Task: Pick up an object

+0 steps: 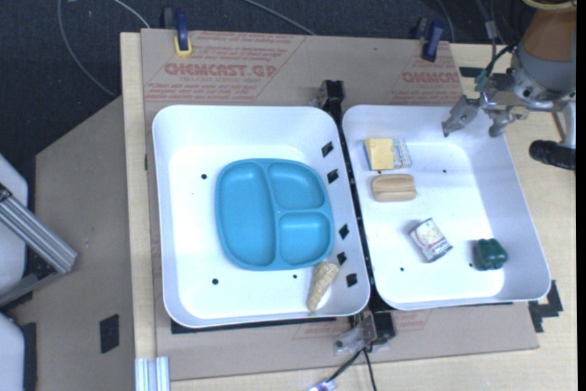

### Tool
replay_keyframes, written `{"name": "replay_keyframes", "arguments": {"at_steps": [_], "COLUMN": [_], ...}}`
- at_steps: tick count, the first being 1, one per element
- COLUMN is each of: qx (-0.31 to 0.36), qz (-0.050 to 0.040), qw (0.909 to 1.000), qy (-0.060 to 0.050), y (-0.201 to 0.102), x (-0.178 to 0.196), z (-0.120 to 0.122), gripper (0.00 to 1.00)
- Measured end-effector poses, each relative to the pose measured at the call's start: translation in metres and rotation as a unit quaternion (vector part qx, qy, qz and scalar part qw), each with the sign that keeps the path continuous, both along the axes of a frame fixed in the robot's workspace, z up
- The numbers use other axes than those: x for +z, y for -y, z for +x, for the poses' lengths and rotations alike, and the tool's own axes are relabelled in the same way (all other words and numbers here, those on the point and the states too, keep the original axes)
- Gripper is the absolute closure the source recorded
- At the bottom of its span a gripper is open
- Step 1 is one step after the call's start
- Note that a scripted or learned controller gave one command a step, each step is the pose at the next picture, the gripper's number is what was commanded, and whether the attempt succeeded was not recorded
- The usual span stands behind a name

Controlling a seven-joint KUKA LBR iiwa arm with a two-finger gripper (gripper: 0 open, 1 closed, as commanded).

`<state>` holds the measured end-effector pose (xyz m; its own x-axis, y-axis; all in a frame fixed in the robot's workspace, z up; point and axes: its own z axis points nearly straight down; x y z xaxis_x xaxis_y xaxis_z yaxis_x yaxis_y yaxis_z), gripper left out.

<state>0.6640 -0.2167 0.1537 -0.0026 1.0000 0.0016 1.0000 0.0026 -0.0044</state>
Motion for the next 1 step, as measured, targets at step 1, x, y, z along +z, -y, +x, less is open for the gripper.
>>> {"name": "replay_keyframes", "arguments": {"at_steps": [1], "qx": [0.0], "qz": [0.0001], "qw": [1.0], "qy": [0.0], "y": [-0.0101], "x": [-0.0483], "z": [0.0005], "gripper": [0.0]}}
